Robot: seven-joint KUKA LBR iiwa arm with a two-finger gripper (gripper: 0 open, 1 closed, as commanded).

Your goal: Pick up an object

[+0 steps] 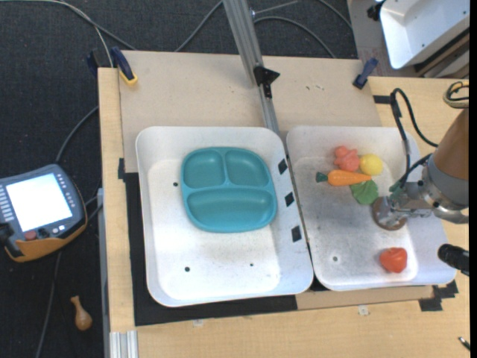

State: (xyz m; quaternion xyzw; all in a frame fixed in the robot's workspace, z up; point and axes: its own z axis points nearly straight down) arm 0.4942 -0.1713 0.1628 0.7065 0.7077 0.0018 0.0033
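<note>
Currently my gripper (390,216) sits low in the right bin (328,271); I cannot tell its state; green toy (365,192) just beside risks nudging, red tomato toy (393,259) nearer.

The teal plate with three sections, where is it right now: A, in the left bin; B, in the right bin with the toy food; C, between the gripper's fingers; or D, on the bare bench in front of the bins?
A: the teal plate lies flat in the left bin, while the toy food, such as the carrot, sits in the right bin.
</note>
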